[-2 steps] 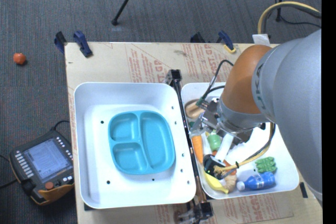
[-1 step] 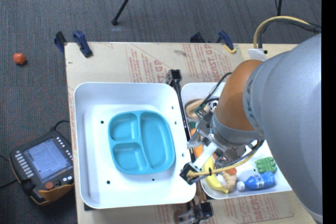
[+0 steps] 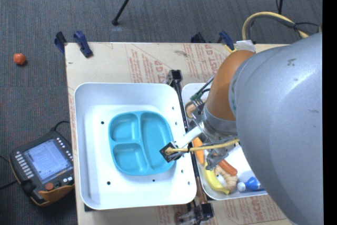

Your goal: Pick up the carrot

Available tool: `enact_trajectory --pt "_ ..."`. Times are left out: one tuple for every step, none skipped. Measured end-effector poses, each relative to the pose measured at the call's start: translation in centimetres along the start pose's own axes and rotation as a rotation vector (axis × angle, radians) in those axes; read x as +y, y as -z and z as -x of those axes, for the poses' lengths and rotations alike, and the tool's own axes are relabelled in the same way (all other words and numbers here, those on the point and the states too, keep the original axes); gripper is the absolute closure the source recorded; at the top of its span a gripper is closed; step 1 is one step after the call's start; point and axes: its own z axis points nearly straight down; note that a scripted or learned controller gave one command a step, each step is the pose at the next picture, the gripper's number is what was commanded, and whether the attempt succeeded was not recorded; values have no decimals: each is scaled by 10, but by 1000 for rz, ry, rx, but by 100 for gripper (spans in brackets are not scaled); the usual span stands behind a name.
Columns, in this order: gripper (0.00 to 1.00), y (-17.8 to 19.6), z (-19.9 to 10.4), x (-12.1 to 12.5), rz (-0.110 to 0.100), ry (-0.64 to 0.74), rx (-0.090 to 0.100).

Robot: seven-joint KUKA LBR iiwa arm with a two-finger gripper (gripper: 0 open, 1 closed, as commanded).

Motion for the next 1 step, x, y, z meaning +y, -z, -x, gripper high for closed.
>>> enact_trajectory --pt "0 133 45 46 3 266 2"
